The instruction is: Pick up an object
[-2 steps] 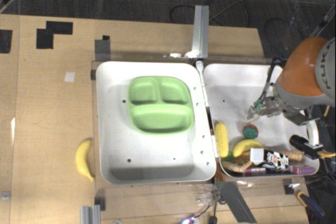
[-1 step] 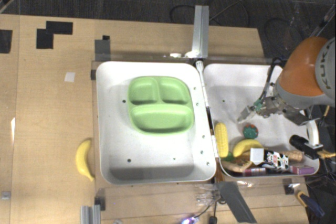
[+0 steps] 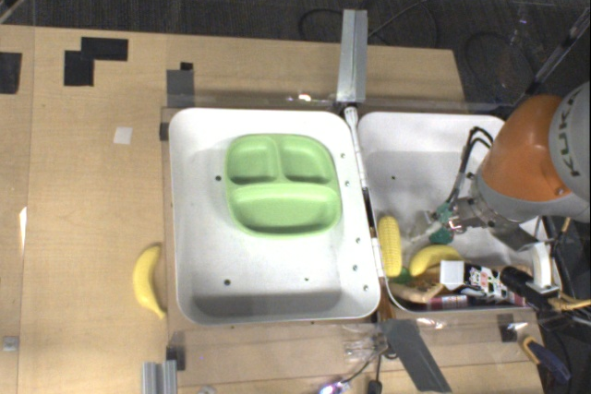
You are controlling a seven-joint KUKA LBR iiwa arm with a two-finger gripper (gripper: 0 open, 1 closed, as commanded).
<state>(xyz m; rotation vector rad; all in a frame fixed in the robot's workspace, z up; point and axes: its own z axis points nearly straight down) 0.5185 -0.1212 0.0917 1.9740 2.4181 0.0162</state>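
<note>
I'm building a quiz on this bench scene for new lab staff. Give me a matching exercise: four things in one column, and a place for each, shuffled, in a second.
Things:
1. green divided tray
2. corn cob
3. banana on its own
4. gripper

Places:
A. on the wooden bench, outside the left bin's left wall
B. in the right bin, against its left wall
C. in the middle of the left bin
D. low over the right bin, above a second banana

Pairs: 1-C, 2-B, 3-A, 4-D
</note>
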